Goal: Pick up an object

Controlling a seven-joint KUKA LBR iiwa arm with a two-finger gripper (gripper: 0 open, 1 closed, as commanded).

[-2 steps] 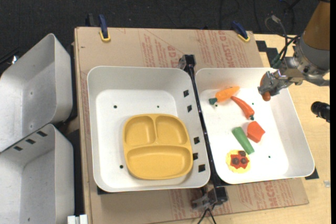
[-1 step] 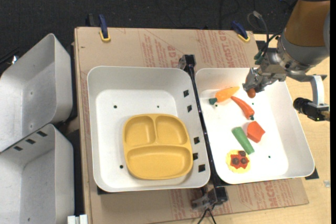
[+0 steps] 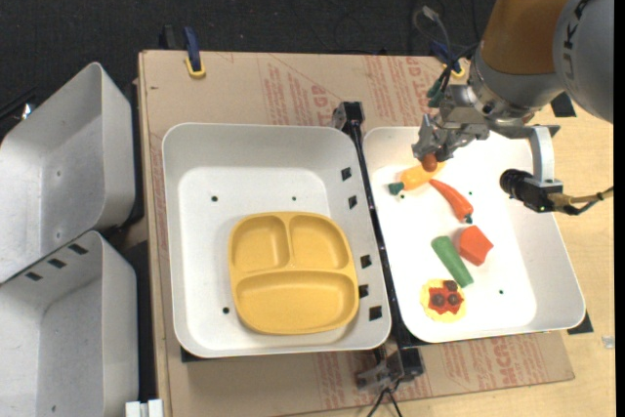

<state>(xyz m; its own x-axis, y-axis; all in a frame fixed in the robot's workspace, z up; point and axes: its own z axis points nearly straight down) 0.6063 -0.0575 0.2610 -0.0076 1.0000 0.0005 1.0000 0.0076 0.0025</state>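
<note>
In the right bin lie several toy foods. An orange carrot piece with a green end sits at the upper left, and a red-orange pepper lies just right of it. Further down are a red block, a green cucumber and a yellow disc with red dots. My gripper hangs low over the bin's upper left, directly above and very close to the carrot piece. Whether it touches the carrot is unclear.
The left bin holds a yellow divided plate. A black divider runs between the bins. A black part on a white bracket with a cable sits over the right bin's right side. Grey tubs stand off the bench at left.
</note>
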